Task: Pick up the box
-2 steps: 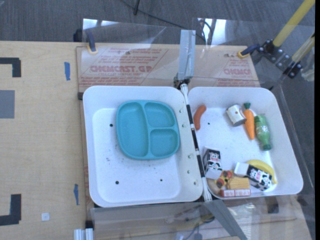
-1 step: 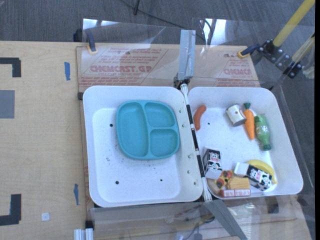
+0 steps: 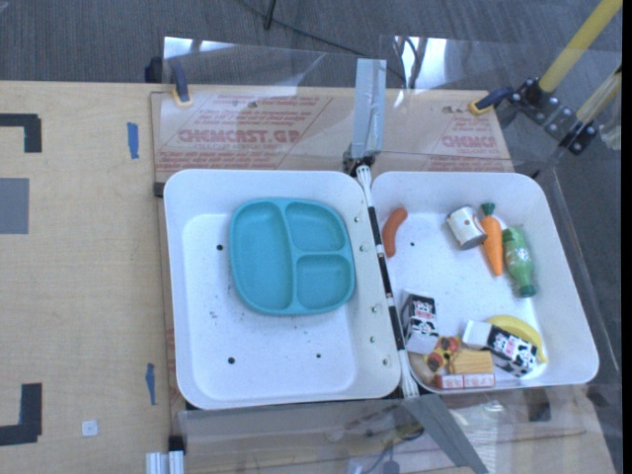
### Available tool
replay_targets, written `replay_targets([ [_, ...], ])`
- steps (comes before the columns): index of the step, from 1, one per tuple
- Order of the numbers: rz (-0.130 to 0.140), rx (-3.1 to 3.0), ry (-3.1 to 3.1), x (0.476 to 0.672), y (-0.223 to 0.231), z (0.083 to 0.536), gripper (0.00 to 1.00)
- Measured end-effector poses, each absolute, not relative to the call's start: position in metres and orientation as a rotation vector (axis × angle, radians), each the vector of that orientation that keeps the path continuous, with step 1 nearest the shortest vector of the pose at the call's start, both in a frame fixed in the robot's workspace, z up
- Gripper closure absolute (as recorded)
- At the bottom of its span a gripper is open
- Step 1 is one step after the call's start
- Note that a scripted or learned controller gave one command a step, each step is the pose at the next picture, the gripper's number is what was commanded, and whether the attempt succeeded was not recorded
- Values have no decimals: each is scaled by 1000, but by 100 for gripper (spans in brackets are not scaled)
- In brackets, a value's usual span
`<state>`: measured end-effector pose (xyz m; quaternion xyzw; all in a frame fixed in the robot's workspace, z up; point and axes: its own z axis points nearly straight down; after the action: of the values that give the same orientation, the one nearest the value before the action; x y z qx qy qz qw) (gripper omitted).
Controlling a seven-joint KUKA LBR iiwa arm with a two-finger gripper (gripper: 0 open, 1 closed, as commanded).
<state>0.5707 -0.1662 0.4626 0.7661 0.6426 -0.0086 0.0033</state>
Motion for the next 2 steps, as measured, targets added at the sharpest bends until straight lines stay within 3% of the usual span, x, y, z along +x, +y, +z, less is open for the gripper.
replay_targets([
  [1,-8,2258,2191,545,-176,432,100],
  [2,-12,2255,2193,548,-176,440,100],
])
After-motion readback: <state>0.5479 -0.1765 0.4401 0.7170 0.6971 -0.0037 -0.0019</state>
